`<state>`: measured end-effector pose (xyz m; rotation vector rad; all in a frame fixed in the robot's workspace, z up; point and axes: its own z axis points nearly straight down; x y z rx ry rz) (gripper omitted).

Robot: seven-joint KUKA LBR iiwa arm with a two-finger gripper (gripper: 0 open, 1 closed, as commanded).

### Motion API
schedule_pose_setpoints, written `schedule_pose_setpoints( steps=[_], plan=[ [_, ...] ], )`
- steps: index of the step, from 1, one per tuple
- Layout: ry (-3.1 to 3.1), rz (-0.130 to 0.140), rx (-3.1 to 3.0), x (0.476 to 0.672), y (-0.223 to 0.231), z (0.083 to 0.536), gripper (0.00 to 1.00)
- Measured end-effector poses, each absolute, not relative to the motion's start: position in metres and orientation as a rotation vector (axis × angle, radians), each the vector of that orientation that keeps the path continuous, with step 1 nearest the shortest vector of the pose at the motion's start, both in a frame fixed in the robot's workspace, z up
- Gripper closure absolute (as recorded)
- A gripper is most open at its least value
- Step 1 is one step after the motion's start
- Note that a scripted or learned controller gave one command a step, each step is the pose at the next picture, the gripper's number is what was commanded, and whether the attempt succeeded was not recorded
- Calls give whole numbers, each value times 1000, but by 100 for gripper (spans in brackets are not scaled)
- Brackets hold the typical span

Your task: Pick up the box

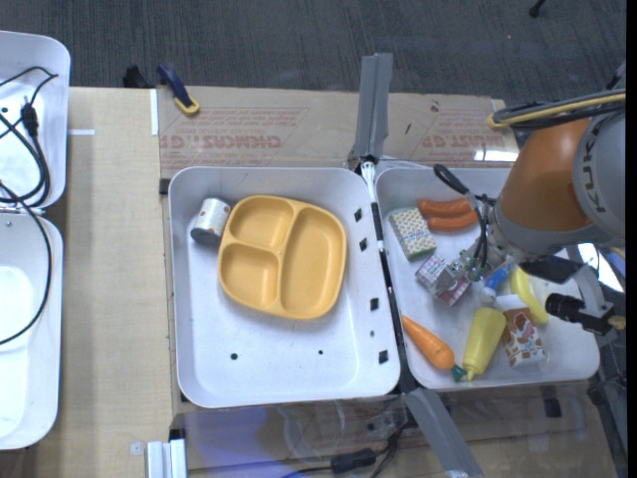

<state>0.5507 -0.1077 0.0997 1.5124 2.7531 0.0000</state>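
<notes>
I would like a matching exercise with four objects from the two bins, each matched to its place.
Things:
1. yellow divided plate
2. metal can
3. toy carrot
4. sausages

Places:
A. right bin, near its front left corner
B. middle of the left bin
C. right bin, near its back wall
D. left bin, beside the plate's left edge

Pairs: 1-B, 2-D, 3-A, 4-C

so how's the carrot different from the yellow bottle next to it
The carrot is orange and tapers to a point; the yellow bottle is yellow, blunter and thicker. The carrot lies slanting from upper left down to lower right, while the bottle leans the other way, its green cap end by the carrot's lower end. Both lie flat in the right bin, near its front edge.
</notes>
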Motion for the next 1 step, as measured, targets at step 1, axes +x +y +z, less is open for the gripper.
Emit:
schedule_pose_setpoints(
  steps=[1],
  plan=[
    [2750,-1,1515,604,-53,192,100]
  ],
)
